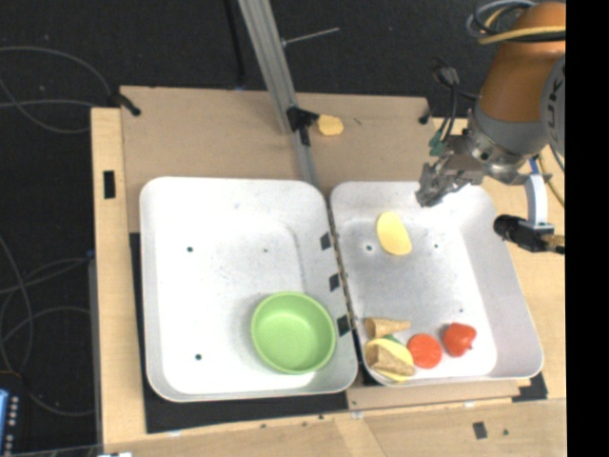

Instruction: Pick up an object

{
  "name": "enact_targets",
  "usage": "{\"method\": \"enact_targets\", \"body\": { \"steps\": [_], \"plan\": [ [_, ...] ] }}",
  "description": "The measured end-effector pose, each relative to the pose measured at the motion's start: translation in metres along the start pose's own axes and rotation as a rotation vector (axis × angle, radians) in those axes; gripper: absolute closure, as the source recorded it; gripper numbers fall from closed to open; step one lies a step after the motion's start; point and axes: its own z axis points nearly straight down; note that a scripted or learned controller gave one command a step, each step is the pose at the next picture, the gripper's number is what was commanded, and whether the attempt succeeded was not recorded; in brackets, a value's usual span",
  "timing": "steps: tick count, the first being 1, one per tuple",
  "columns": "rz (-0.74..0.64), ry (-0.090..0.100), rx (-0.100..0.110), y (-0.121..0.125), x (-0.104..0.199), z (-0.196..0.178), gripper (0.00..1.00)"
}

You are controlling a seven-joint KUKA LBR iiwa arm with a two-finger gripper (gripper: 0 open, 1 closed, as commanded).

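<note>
My gripper (430, 192) hangs over the far edge of the right bin (495, 284), with nothing seen between its fingers. A yellow lemon-like object (393, 233) lies just below and left of it, apart from it. At the bin's near edge sit a tan wedge (384, 327), a yellowish sandwich-like piece (390, 357), an orange-red ball (424, 351) and a red tomato-like object (459, 339). A green bowl (292, 331) rests in the left bin (190, 255) at its near right corner.
A small yellow piece (330, 125) lies on the bench behind the bins. A grey metal pole (273, 65) rises at a slant from between the bins' far ends. Dark cables trail over the floor at left.
</note>
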Motion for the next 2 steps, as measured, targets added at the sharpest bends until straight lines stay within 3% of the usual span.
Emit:
{"method": "enact_targets", "body": {
  "steps": [2],
  "plan": [
    [0.000,0.001,0.000,-0.046,0.088,0.017,1.00]
  ]
}}
